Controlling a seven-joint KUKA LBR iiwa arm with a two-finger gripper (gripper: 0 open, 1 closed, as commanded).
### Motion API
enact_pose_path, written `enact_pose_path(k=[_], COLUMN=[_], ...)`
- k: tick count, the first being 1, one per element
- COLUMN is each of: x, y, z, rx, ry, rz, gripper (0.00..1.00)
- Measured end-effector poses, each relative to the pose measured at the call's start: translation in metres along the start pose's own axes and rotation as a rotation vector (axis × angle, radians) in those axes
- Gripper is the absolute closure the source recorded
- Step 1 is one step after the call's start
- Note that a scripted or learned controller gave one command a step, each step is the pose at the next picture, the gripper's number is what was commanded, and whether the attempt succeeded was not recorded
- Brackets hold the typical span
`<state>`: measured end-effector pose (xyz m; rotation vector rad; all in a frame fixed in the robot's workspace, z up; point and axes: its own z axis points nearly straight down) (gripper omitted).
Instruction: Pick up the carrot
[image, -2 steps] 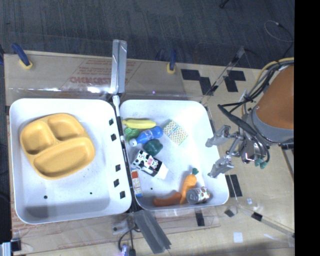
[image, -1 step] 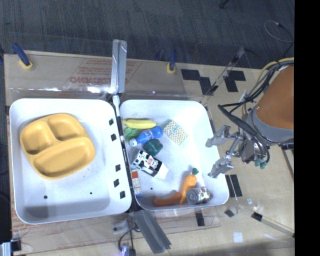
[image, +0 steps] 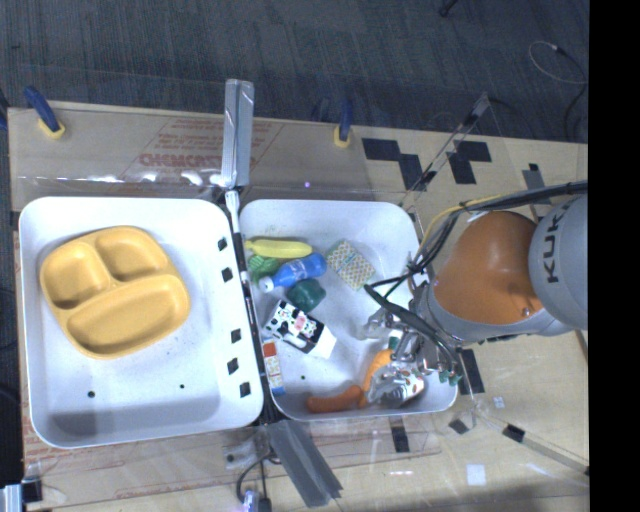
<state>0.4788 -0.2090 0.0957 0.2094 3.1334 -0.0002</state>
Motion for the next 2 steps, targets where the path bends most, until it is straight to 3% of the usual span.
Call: enact_pose_path(k=[1, 2], x=[-0.001, 0.012], y=[0.001, 0.132], z=[-0.011, -0.097], rx=[0.000, 0.000], ry=[-0.001, 0.000], rz=[-0.004, 0.049], gripper=[1.00, 1.00])
